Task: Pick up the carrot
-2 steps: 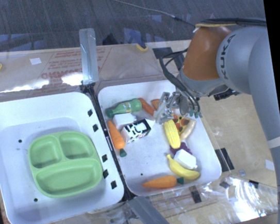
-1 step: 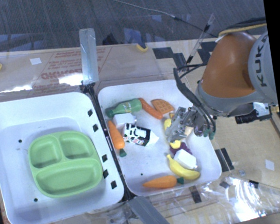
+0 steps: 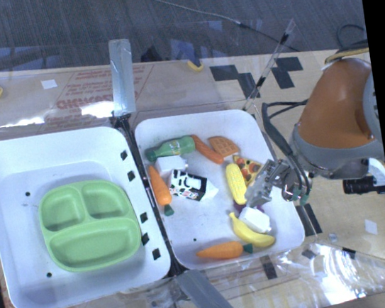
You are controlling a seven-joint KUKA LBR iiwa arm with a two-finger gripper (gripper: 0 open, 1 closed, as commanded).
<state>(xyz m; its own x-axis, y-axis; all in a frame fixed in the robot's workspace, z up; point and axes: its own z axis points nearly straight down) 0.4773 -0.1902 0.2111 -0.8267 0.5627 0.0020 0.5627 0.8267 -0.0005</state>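
An orange carrot [image 3: 221,251] with a green end lies along the right bin's front wall, just left of the banana [image 3: 251,235]. A second carrot-like orange piece [image 3: 159,189] lies against that bin's left wall, and a third [image 3: 207,151] sits beside the waffle [image 3: 224,145]. My gripper [image 3: 261,188] hangs at the right side of the right bin, over the pizza slice [image 3: 249,168] and next to the corn [image 3: 235,183]. It is up and to the right of the front carrot, apart from it. Nothing orange sits at its tip.
The right bin [image 3: 188,123] also holds a green bottle [image 3: 170,148], a cow-patterned carton [image 3: 186,184] and a white block [image 3: 255,218] on the banana. The left bin [image 3: 1,214] holds a green divided tray [image 3: 88,225]. Cables trail by the arm [image 3: 338,121].
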